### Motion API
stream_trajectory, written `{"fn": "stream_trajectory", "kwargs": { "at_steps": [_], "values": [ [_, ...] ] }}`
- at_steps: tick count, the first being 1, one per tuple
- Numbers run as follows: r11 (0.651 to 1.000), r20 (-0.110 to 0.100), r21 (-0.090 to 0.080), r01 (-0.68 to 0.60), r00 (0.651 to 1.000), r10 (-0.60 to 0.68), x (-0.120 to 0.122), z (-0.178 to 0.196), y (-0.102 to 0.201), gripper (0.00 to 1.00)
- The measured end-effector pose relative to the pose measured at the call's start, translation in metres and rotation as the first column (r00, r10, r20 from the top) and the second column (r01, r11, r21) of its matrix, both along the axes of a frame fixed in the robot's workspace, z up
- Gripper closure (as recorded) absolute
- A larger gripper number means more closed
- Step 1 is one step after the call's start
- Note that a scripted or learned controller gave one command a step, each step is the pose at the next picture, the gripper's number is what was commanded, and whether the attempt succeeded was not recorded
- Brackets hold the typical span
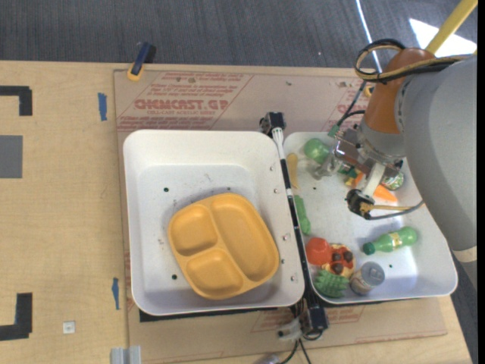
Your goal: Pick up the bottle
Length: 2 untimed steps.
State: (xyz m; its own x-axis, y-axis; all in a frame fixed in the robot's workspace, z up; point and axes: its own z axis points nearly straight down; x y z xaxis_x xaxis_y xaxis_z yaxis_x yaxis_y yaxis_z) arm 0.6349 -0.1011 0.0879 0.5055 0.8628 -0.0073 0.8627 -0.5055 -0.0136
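Observation:
A small green bottle (392,241) with a yellow-green body lies on its side on the floor of the right bin (436,283), near the bin's right wall. My gripper (333,163) is over the far part of that bin, well up and left of the bottle and apart from it. It hangs just beside a round green toy (314,149). The wrist and cables hide what lies right under it.
The left bin (144,203) holds a yellow divided plate (223,245). In the right bin lie a green pod (302,214), a red cup (317,249), a leafy green toy (330,282), a grey round piece (368,276) and an orange piece (385,194). The arm's grey body (443,142) overhangs the right side.

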Motion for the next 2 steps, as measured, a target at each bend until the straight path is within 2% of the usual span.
{"fn": "stream_trajectory", "kwargs": {
  "at_steps": [1, 2],
  "values": [
    [1.000, 0.012, -0.007, 0.001, 1.000, -0.001, 0.0027, 0.0122, -0.0014, 1.00],
    [1.000, 0.005, -0.013, 0.005, 1.000, -0.005, 0.0004, 0.0122, -0.0063, 0.00]
  ]
}}
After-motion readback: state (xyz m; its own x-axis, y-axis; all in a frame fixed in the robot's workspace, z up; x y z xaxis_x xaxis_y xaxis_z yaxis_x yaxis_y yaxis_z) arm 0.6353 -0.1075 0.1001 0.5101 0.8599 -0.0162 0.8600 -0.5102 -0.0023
